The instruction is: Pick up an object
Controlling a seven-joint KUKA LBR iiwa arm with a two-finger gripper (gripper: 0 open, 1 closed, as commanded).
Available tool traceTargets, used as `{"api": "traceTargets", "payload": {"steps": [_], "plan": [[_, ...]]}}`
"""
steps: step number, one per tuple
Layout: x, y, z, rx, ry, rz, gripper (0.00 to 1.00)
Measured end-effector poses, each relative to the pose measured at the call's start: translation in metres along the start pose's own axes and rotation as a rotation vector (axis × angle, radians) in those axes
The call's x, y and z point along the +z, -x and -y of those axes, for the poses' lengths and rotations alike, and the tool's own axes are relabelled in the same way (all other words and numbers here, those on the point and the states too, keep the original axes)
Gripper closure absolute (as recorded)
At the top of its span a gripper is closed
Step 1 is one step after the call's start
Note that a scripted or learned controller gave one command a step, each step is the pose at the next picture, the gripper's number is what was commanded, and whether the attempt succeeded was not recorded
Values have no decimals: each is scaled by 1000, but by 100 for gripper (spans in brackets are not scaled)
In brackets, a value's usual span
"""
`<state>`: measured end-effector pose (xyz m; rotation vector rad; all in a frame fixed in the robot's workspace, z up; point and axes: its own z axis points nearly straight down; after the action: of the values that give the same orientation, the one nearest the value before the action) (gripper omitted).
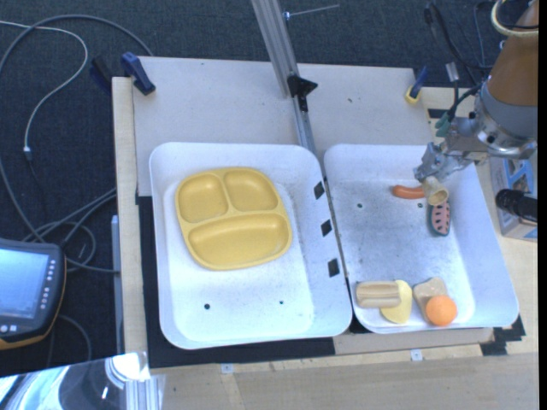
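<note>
Orange and small, the carrot-like piece (408, 191) lay in the right bin (376, 237), touching or just beside your gripper (432, 174), low over that bin's far end. Whether it was open or closed, I could not tell. Nothing looked lifted yet, so you likely had the grasp and raise left to do.

Dark blue carpet floor (60, 118) all round, grey cables (38, 75) looping at left, pale worktop (214, 101) in even light, metal pole (273, 24) slanting overhead, blue clamp (137, 73) at the corner, screen (26, 284) lower left
</note>
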<state>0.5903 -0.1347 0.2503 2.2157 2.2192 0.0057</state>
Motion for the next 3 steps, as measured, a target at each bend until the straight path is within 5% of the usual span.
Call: {"api": "traceTargets", "payload": {"steps": [3], "plan": [[-11,-168,22,-6,-10,-5,100]]}}
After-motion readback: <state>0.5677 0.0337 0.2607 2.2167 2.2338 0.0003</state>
